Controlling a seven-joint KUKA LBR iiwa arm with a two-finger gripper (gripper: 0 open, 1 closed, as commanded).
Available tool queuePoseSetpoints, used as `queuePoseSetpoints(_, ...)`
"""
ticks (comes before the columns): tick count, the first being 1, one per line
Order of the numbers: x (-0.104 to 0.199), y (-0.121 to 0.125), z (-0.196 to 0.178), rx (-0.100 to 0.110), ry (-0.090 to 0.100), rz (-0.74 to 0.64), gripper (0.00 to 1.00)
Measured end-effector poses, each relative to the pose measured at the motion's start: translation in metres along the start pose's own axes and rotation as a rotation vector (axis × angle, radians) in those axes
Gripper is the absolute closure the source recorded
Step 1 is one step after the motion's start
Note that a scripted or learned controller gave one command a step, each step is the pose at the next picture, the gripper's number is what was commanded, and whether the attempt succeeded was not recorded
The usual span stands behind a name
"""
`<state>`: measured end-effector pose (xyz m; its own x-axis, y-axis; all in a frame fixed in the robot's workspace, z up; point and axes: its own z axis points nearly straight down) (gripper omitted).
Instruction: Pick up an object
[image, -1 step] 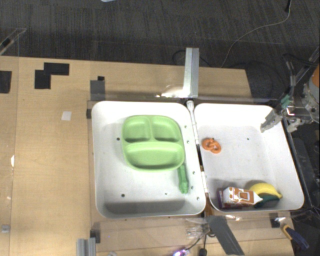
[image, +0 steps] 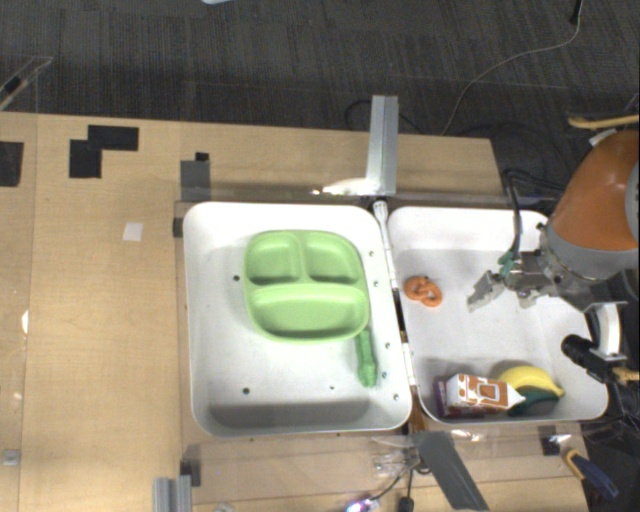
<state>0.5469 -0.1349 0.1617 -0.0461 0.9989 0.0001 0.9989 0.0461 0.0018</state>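
**Line up on the pretzel before you commit**

Your end effector (image: 487, 290) hangs over the right bin (image: 455, 232), toward its middle, with the fingers spread apart and nothing between them. The nearest candidate is the small orange pretzel (image: 423, 291), lying flat on the bin floor at about nine o'clock from the fingertips, close to the divider between the bins and clearly apart from the tool.

Two other options sit together at the bin's six o'clock edge: a brown and white carton (image: 477, 395) with a yellow banana (image: 530, 379) touching it (a crowded pair, so harder to take cleanly). The left bin (image: 215, 330) carries a green divided tray (image: 304, 283) and a green stick-like piece (image: 366, 360) at the tray's five o'clock.

For a good grasp, I would judge the pretzel the easiest target. Slide toward nine o'clock until it sits centred under the fingers, then descend straight. It is low and flat, so go nearly to the floor before closing, and mind the wall beside it.
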Motion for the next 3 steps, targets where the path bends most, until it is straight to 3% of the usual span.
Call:
queuePoseSetpoints(1, 0.024, 0.028, 0.07, -0.012, -0.002, 0.104, 0.0)
queuePoseSetpoints(2, 0.014, 0.064, 0.009, -0.004, -0.001, 0.015, 0.0)
queuePoseSetpoints(3, -0.007, 0.094, 0.04, -0.003, -0.002, -0.021, 0.0)
